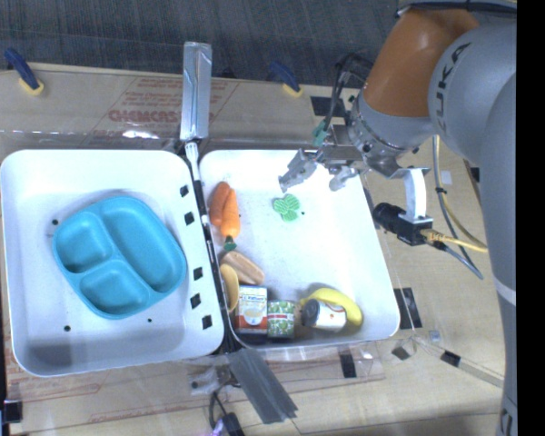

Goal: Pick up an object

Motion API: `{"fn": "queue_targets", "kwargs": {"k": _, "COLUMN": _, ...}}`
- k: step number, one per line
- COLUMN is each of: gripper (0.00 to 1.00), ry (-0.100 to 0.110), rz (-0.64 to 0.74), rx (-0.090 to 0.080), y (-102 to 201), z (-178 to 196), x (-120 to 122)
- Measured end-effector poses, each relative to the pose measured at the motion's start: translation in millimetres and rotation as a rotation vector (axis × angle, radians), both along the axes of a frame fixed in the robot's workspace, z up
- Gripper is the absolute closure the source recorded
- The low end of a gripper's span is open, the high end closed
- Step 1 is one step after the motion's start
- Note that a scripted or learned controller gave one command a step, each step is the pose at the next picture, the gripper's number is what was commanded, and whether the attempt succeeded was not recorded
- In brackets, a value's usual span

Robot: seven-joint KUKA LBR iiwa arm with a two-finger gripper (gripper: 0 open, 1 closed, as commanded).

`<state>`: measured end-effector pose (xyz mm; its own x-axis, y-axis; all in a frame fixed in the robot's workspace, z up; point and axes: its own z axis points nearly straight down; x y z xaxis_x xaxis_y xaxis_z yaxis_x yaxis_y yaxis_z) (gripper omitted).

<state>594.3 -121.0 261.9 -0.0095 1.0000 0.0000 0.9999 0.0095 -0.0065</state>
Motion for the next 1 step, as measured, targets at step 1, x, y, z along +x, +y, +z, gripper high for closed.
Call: {"fn": "queue_targets", "kwargs": {"k": 1, "gripper": 0.00, "ry": 0.007, "rz": -0.054, "rx": 0.000, "y": -10.9, "z": -102.9, "x": 51.0}}
